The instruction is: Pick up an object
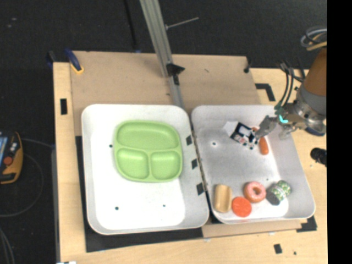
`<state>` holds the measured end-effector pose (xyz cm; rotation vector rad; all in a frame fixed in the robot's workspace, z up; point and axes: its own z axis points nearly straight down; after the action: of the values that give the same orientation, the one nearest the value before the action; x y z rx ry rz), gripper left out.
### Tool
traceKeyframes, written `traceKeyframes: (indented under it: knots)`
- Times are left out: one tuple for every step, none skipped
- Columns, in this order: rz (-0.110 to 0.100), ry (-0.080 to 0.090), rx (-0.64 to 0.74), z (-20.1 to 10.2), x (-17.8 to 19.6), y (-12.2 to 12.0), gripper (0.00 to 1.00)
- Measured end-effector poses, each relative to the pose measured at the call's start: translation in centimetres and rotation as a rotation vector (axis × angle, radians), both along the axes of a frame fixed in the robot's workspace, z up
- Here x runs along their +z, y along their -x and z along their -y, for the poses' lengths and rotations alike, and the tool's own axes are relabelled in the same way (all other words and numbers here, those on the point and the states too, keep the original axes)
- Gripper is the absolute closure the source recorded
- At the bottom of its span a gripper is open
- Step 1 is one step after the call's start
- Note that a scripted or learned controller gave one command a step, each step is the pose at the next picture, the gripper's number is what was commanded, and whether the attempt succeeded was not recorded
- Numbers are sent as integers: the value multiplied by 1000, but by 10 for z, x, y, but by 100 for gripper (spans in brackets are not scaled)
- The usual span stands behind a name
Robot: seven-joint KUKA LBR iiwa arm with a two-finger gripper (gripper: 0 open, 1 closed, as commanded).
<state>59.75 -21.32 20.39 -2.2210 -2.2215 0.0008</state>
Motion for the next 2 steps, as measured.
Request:
traceKeyframes:
  knots:
    - [2,2,1,0,1,-1,0]
    - [-1,2,0,5,-41,1,0]
